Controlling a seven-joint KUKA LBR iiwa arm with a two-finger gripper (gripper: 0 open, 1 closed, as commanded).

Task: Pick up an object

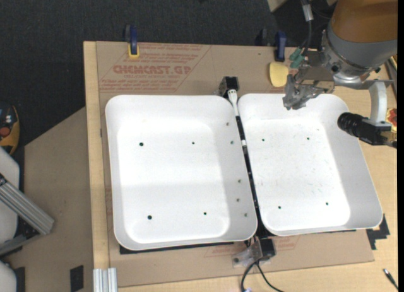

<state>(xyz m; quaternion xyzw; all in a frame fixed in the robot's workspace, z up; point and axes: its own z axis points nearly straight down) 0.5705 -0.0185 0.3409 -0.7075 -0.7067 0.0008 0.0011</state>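
A pale yellow rounded object (278, 74) lies on the brown board just beyond the far rim of the right bin (353, 221), outside it. A small green piece (294, 62) shows beside it, partly hidden by the arm. My gripper (295, 100) hangs over the far left corner of the right bin, a little to the right of and nearer than the yellow object. Nothing is visibly held under it. The left bin (120, 177) shows only bare white floor with a few dark dots.
A black cylindrical part (356, 125) on a white bracket juts over the right bin's right rim. Black clips (228, 86) sit where the bins meet. Blue clamps (132, 34) hold the board's far edge. The arm's orange-banded body (363, 13) fills the top right.
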